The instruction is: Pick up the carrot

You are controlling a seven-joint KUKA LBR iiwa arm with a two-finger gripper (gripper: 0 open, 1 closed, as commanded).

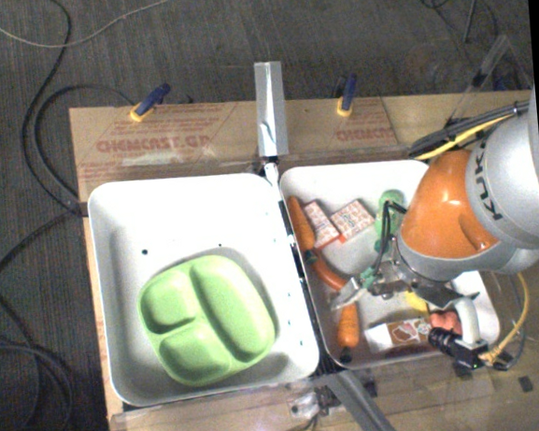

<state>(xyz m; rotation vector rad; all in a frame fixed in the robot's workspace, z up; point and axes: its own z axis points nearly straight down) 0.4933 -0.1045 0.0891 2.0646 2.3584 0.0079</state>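
The carrot point(348, 325), short and orange, lies near the front left corner of the right bin point(312, 321). My gripper point(353, 290) hangs just above and slightly right of the carrot's upper end, low in that bin. Nothing shows between the gripper and the carrot that tells me it is held. The arm's orange band point(443, 218) covers the middle and right of the bin.
A long orange-red piece point(299, 224) lies along the right bin's left wall, a reddish sausage shape point(327, 272) just above the gripper. Small printed boxes point(336, 221) sit at the back, a packet point(402, 332) at the front. The left bin point(110, 214) holds a green divided plate point(208, 314).
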